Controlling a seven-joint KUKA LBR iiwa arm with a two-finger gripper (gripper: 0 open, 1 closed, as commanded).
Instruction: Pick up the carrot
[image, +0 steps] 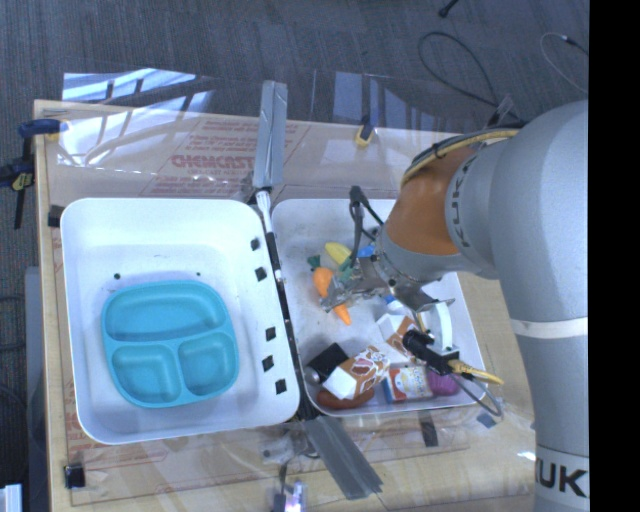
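While the arm reached into the right bin:
Gripper: over the carrot; grip could not be told.
Carrot: upper left of bin.
Neighbours: yellow piece, packets.
Left bin: blue tray.

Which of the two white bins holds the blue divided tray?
The left bin holds the blue tray. The right bin holds the clutter instead, including the carrot, with the gripper over it.
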